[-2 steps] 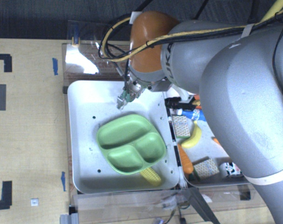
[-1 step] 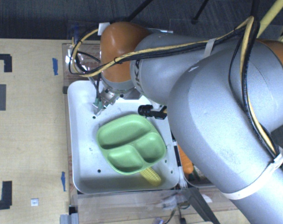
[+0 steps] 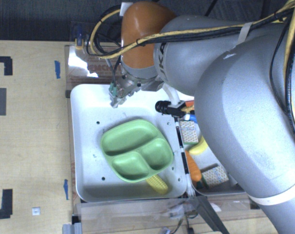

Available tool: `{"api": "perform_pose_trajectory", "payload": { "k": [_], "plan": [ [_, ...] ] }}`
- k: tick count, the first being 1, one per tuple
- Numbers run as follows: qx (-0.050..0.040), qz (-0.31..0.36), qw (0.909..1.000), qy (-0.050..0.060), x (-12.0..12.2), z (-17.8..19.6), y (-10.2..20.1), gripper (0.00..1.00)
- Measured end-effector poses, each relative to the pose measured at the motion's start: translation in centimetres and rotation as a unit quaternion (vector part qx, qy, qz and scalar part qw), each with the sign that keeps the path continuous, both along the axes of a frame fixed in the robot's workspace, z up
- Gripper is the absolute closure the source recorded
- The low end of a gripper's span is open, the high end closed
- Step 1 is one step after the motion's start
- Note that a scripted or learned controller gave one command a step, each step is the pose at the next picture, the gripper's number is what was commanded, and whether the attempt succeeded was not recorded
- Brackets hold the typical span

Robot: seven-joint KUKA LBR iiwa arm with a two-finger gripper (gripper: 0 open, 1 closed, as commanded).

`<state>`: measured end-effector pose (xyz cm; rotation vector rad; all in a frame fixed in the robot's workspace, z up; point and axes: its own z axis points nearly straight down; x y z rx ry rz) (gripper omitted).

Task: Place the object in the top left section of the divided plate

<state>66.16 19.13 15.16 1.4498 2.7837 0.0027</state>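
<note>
Corn cob, yellow, is lying in the left bin against the green divided plate, nothing lifted yet. Jaws are hanging above the plate; open or closed, I cannot tell. Next comes reaching for an object.

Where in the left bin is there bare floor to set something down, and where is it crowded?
Bare floor lies left of the green divided plate, along the left bin wall, and above the plate, under the hand. The plate's three sections are free. It is crowded at the lower edge, where the yellow corn lies, and in the right bin.
</note>
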Motion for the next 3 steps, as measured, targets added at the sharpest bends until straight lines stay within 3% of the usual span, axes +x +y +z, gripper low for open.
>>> {"api": "perform_pose_trajectory", "payload": {
  "k": [1, 2, 3],
  "plan": [
    [0.0008, 0.009, 1.0, -0.003, -1.3, -6.3, 2.7, 1.0],
    [0.0001, -0.119, 0.9929, 0.0, 0.6, -1.7, -3.6, 1.0],
    [0.0015, -0.137, 0.9905, -0.002, 0.7, -6.3, 2.2, 1.0]
  ]
}}
